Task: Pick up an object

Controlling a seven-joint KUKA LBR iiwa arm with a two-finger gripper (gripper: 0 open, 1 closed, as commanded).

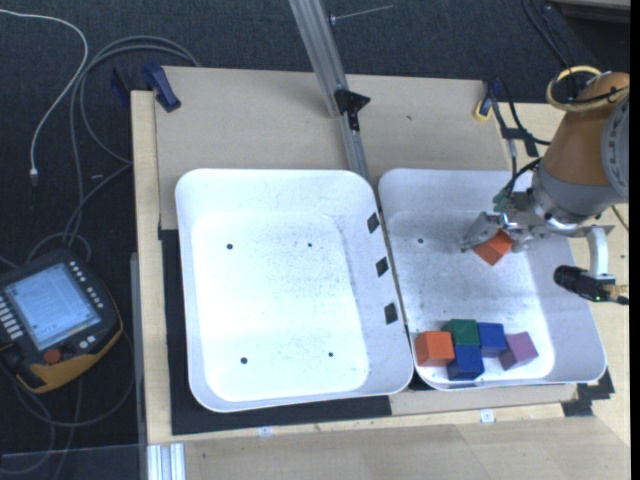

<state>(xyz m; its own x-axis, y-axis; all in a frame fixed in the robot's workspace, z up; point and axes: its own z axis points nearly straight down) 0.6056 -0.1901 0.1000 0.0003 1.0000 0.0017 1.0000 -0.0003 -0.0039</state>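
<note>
Across the frame's middle sit two white bins: the left bin [270, 288] and the right bin [560, 358]. At right, the grey arm [590, 158] reaches in; its gripper [494, 240] pinches an orange block [492, 251] above the right bin. Lower right lie orange [434, 347], green [463, 332], blue [466, 360] and purple [520, 348] blocks.

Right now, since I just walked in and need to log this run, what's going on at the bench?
The grey arm reaches in from the right over the right-hand bin, and its gripper has an orange block between its fingers, apparently lifted off the bin floor. The other blocks sit clustered at that bin's near edge: orange, green, two blue and purple. The left-hand bin is not being worked.
</note>
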